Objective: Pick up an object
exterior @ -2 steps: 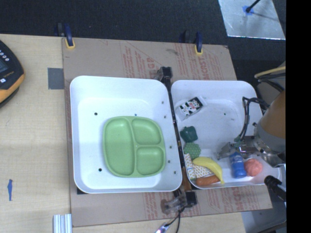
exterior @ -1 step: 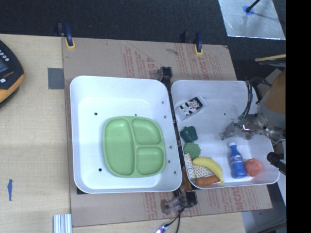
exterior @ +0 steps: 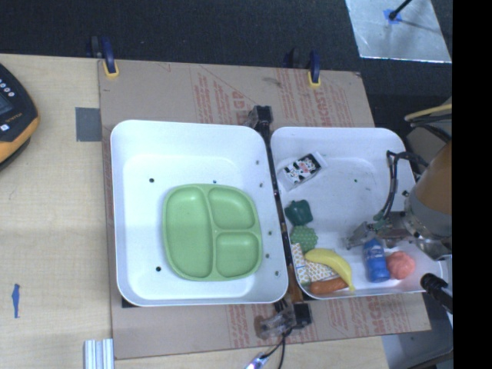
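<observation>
One tool (exterior: 374, 235) hovers just above the blue bottle (exterior: 376, 261).

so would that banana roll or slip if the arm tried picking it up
The banana is curved, so it would probably rock or pivot rather than roll. Its skin looks smooth, so it may slip. It leans on the carrot, which could shift with it.

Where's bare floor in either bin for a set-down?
Left bin: bare strip along its far wall and left side, around the green three-compartment plate. Right bin: bare middle, between the black-and-white card and the blue bottle. Crowded: its near edge, with the yellow banana and the gripper.
</observation>
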You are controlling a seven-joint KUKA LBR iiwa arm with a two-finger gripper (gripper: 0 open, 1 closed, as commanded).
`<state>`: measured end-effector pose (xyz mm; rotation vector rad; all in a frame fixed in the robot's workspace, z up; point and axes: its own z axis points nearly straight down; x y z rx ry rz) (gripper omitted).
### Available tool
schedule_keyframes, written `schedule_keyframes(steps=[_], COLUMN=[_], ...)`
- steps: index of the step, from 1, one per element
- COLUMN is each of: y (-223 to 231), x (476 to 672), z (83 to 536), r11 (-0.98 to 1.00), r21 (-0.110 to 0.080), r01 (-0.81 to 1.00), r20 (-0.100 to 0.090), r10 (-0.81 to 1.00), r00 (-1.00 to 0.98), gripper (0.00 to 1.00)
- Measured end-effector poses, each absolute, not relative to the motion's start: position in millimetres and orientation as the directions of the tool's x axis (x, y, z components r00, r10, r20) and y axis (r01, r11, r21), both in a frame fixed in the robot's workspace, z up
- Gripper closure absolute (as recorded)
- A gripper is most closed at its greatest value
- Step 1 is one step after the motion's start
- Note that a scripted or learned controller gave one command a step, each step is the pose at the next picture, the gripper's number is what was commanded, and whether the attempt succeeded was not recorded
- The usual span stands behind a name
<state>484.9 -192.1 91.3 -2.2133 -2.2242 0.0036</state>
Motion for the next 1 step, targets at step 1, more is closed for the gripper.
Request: schedule_keyframes(steps=[1], y=[-212.0], x=[568.2], z=[92.3], r11=[0.004], r21=[-0.001], r01=[1.0], r20=[0.0], r10=[1.0], r00=[-0.004], gripper=[0.0])
